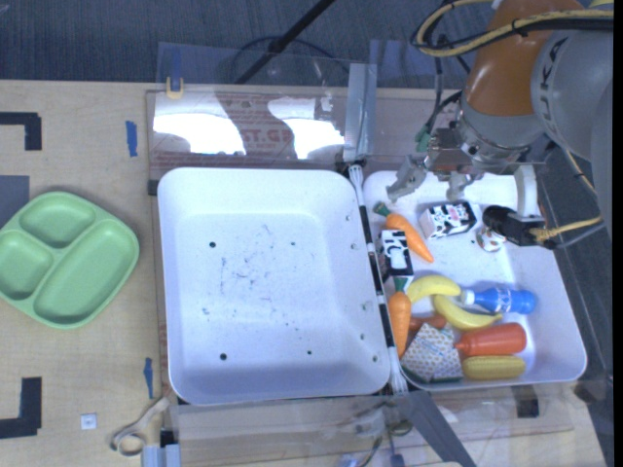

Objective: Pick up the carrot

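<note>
The right bin [560, 309] serves as the landmark: a shallow white plastic tray with rounded corners, crowded with toy food. The gripper [435, 176] hangs over its far-left corner, below the arm's [565, 56] smooth grey shell and glossy orange band. Its two thin metal fingers [405, 179] are spread apart, with nothing between them.

The carrot [408, 235] lies in the far-left part of the right bin, just beyond and below the gripper's tips. It is a tapered orange cone with a small green stub at its far end, its point slanting toward the bin's centre. A second orange tapered piece [399, 319] lies along the bin's left wall, nearer the camera. Between the two sits a small black-and-white printed packet [394, 254].

Toward the bin's middle rests a curved yellow banana [443, 298], touching a clear bottle with a blue cap [498, 301]. Nearer the camera lie a red cylindrical piece [492, 340], a yellow oblong piece [494, 366], and a speckled fabric-like pouch [431, 353]. A black-and-white patterned box [449, 218] sits in the bin's far part, just right of the carrot.

Left of the right bin, touching it, is the left bin [263, 280], its white floor faintly scuffed. Farther left on the pale wooden tabletop [78, 144] sits a green divided plate [63, 258].
</note>
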Available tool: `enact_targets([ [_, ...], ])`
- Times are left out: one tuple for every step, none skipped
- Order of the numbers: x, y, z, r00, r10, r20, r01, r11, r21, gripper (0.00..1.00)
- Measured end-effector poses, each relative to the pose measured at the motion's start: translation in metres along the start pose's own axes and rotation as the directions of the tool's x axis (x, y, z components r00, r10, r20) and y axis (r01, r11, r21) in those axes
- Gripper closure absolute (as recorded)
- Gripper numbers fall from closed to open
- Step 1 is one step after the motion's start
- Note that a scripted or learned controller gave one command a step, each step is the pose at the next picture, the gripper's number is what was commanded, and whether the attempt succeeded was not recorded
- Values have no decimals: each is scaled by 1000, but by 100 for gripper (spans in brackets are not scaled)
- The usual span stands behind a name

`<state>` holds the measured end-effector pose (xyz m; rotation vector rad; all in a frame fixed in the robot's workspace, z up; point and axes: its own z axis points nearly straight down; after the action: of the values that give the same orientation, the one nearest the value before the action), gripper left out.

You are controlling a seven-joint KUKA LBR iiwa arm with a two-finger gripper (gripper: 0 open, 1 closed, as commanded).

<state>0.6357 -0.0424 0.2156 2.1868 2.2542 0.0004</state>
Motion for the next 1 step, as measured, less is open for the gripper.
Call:
enact_targets([
  [-32,21,30,985,-170,2,170,985,-3,0],
])
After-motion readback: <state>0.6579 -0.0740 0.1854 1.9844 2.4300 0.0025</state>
